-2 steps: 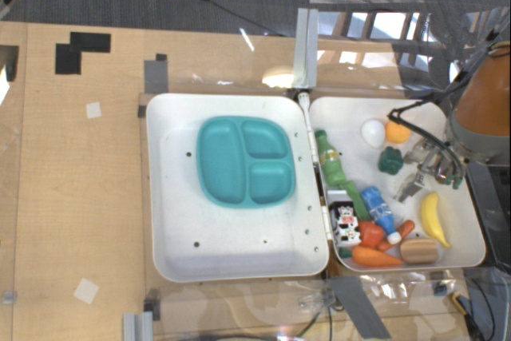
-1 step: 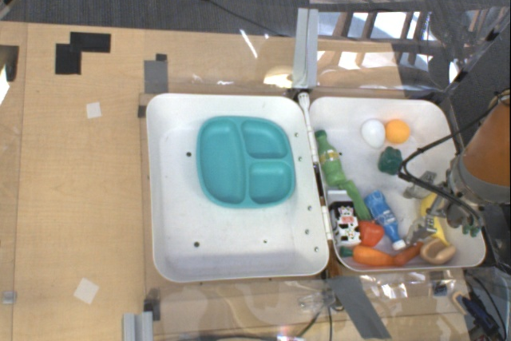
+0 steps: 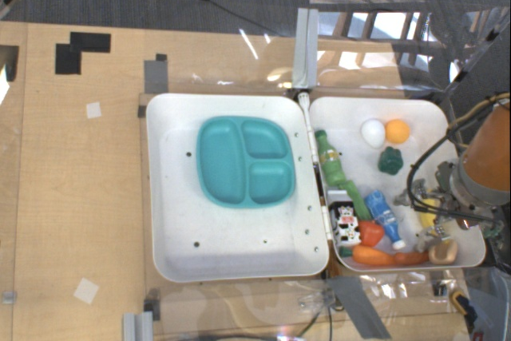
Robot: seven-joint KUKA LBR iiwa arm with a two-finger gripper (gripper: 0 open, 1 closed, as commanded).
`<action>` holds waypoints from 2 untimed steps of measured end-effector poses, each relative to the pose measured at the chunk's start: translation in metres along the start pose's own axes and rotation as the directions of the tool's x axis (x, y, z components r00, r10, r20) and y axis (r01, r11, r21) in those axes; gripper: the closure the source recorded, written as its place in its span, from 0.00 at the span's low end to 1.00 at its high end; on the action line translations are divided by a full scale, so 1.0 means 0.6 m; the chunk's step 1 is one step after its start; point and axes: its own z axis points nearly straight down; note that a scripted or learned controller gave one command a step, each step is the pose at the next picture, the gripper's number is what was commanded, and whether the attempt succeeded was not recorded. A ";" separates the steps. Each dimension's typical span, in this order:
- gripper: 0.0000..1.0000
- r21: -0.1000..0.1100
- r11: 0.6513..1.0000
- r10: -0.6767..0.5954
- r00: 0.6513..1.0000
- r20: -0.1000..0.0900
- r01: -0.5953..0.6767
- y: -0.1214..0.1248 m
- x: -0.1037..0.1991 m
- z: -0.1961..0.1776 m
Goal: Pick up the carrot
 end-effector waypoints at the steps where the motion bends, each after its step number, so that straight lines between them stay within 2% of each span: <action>1: 0.00 -0.006 0.949 -0.315 0.949 -0.004 0.315 0.006 -0.015 0.001; 2: 0.00 -0.007 0.746 -0.666 0.746 -0.002 0.666 -0.014 -0.060 0.003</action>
